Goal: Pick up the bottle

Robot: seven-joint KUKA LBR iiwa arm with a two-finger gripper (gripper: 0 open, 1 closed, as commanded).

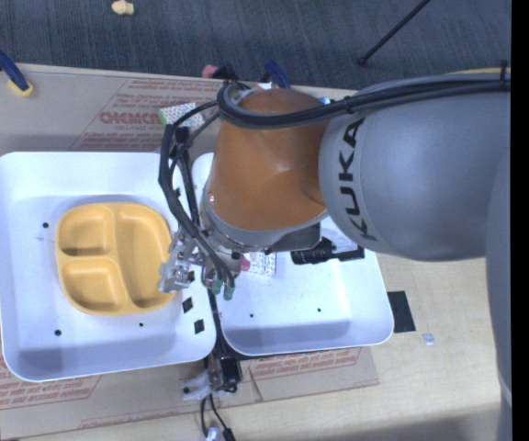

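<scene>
Gripper (184, 278) hangs at the yellow divided tray's (108, 255) edge, grip state can't tell, so probably still hunting the bottle.

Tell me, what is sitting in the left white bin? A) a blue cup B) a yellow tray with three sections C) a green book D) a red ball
B: a yellow divided tray with three sections lies in the left bin, and the gripper is at the tray's right edge.
</scene>
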